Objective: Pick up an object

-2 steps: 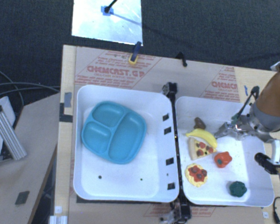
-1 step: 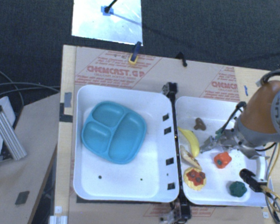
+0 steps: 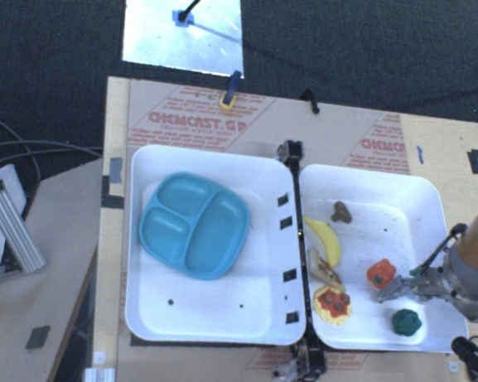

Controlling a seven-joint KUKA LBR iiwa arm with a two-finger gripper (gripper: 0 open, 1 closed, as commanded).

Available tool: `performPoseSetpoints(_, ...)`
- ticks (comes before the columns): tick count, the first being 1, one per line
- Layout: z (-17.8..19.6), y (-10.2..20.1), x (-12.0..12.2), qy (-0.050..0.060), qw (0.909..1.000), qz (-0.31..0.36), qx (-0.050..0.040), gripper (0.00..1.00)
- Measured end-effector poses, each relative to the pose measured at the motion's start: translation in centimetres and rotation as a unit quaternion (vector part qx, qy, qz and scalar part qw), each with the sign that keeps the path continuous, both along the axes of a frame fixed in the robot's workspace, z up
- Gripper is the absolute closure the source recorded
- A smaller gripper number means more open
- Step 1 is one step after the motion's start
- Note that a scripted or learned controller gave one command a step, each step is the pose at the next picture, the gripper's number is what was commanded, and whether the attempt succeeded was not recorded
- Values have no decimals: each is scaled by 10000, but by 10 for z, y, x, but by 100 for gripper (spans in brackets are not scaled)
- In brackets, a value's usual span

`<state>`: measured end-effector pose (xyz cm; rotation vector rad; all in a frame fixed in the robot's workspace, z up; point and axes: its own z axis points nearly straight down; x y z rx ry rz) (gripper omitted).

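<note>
Hand [image 3: 391,288] sat low in rt bin [image 3: 372,185], just beside orange-red toy [image 3: 381,273]; fingers too blurred, can't tell if apart or together. Toy appeared to rest on bin floor, poss. touching hand. Nothing lifted yet: grasp and lift remained.

A blue divided plate [image 3: 194,225] lies in the left bin [image 3: 212,308]; a metal sheet [image 3: 187,23] lies beyond the bench.
</note>
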<state>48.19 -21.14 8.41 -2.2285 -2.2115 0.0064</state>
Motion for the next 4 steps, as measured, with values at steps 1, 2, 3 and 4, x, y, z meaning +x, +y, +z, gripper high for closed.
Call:
performPoseSetpoints(1, 10, 22, 5, -30, 10000, 63, 11, 0)
performPoseSetpoints(2, 0, 4, 56, -51, 10000, 63, -6, 0)
performPoseSetpoints(3, 11, 5, 55, -48, 10000, 57, 0, 100)
performPoseSetpoints(4, 35, 40, 172, -96, 9999, 95, 1, 100)
